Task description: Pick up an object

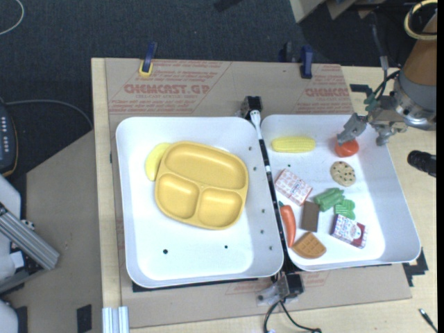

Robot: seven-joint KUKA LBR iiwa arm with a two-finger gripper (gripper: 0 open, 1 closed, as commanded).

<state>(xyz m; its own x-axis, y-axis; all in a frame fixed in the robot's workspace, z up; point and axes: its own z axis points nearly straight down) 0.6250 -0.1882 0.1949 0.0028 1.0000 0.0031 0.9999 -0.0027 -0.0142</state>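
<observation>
Evidently no pick was complete: the gripper (366,127) stood open just above the red toy (346,147), nothing held.

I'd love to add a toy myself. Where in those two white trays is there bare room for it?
Left bin: bare floor in front of the yellow divided plate, along the near rim, plus a strip down its left side. Right bin: bare along the right wall beyond the cookie. Its lower left is crowded: carrot, waffle, green toy.
</observation>
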